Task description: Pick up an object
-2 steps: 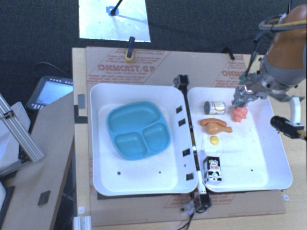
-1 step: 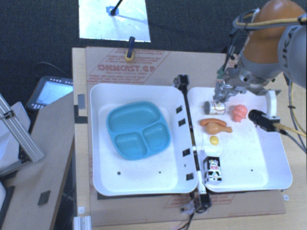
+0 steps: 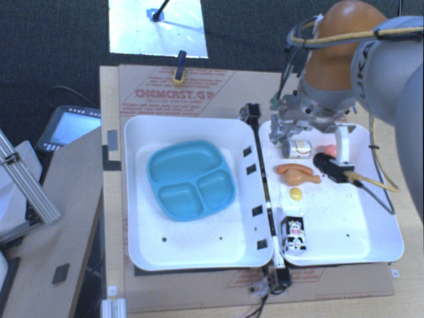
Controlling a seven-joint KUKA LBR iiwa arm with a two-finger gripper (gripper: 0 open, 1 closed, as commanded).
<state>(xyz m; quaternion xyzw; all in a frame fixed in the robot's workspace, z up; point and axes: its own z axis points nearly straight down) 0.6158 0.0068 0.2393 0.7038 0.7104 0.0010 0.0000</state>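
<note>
The hand (image 3: 289,132) is down in the right bin (image 3: 344,244), upper middle of the frame, right over a small can (image 3: 299,149). Honestly can't tell its grip state. A blue divided tray (image 3: 191,179) sits in the left bin (image 3: 192,250).

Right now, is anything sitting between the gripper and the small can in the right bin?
Nothing visible. The gripper hangs at the back of the right bin, right beside the small can. The orange toy and the yellow piece lie nearer the front, off that path.
</note>
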